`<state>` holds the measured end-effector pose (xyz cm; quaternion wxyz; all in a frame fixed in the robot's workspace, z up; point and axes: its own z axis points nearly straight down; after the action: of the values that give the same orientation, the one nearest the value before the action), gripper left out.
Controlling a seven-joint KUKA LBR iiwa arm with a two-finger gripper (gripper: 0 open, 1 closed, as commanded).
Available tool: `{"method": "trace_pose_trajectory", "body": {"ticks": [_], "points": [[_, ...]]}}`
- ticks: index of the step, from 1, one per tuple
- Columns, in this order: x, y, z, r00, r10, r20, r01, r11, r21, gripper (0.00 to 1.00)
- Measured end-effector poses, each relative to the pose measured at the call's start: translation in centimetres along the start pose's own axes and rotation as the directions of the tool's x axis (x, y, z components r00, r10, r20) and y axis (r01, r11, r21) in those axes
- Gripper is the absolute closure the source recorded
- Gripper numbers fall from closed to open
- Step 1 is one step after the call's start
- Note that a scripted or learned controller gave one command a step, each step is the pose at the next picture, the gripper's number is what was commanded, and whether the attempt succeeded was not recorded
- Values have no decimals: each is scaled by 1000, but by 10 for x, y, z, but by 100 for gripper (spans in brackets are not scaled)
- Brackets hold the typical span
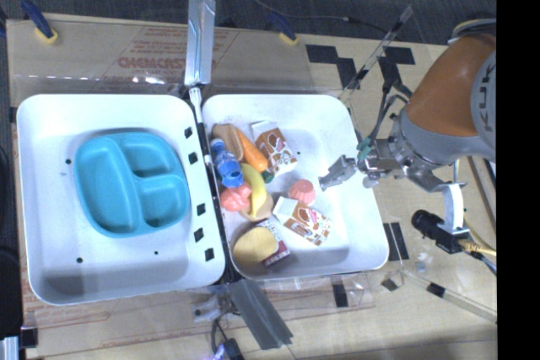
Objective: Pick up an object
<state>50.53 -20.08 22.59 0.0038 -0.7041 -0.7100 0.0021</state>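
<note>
The right bin [337, 118] holds a pile of toy food along its left side: a carrot [250, 149], a blue bottle [226, 166], a banana [256, 190], a pink ball [303, 192], two small cartons [276, 147] [304, 221] and a yellow round piece [255, 246]. My gripper [337, 173] hangs over the right part of this bin, just right of the pink ball. Nothing shows between its fingers, and it touches none of the objects.
The left bin [51, 265] holds a blue compartment tray [132, 181]. A metal divider clamp [200, 38] stands at the back between the bins. The bench to the right carries black markers and cables.
</note>
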Motion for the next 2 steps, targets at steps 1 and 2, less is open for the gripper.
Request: {"method": "trace_pose_trajectory", "body": {"ticks": [1,2], "points": [[49,-17,95,985,-173,6,173,985,-11,0],[91,20,133,967,-256,11,256,967,-12,0]]}}
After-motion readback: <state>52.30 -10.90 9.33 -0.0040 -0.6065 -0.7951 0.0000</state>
